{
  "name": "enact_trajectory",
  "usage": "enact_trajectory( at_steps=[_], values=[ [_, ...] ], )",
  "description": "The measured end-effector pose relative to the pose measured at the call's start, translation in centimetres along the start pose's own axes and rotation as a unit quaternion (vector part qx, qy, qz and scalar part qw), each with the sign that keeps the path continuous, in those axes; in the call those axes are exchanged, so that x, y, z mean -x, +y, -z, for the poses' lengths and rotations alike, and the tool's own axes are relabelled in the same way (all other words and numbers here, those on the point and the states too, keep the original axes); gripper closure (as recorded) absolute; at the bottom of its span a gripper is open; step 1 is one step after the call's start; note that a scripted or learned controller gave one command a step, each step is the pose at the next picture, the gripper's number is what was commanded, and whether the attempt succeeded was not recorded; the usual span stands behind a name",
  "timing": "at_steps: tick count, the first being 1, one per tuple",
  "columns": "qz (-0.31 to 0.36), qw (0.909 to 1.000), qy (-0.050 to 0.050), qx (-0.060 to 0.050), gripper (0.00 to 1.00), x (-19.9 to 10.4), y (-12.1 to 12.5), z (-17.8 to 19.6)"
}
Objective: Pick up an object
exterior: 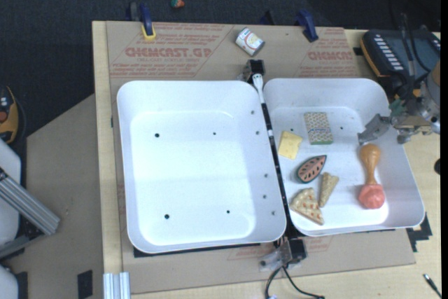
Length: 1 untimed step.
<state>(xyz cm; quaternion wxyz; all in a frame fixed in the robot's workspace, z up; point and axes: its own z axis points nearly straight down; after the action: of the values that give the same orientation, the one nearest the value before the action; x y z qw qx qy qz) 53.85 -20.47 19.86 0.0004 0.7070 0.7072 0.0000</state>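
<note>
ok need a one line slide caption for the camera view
Gripper poised at the right bin's far edge above a pink-ended toy, five small items alongside; left bin beside it.

You are looking at two bins of smooth white plastic, the left bin [189,164] and the right bin [399,164], both giving off a soft sheen. The tabletop [210,52] is showing as matt brown board with printed lettering. The pink-headed drumstick toy [370,177] is looking like glossy plastic.
</note>
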Motion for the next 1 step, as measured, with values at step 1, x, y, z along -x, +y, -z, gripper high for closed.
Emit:
enact_trajectory(
  at_steps=[1],
  values=[
    [0.004,1.0,0.003,-0.003,0.0,-10.42,-0.25,-11.98]
  ],
)
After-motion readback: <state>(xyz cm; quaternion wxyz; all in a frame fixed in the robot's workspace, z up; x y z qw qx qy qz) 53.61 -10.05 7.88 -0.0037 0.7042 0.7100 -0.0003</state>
